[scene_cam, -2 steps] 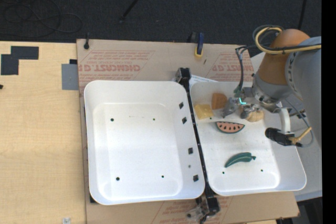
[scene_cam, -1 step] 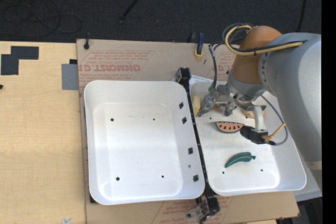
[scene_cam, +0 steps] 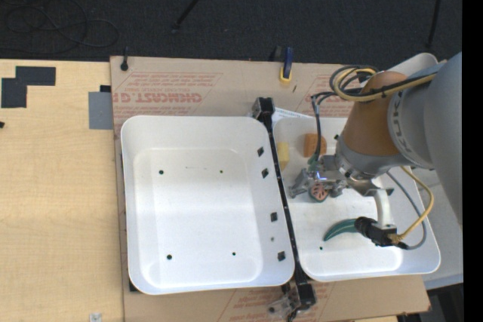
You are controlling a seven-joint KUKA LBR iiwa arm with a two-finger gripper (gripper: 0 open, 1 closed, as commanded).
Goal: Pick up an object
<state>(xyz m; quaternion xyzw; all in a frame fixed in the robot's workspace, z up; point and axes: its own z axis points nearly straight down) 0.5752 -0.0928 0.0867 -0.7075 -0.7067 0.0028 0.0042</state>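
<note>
Gripper [scene_cam: 315, 186] was lowered into the right bin [scene_cam: 407, 268] beside an orange object [scene_cam: 315, 142]; finger state could not be told; a confirmed grasp was judged next.

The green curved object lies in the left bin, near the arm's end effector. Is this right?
Not quite. The camera view shows the green curved object lying in the right bin, not the left one. It does lie near the end effector, just below it in the picture.
</note>
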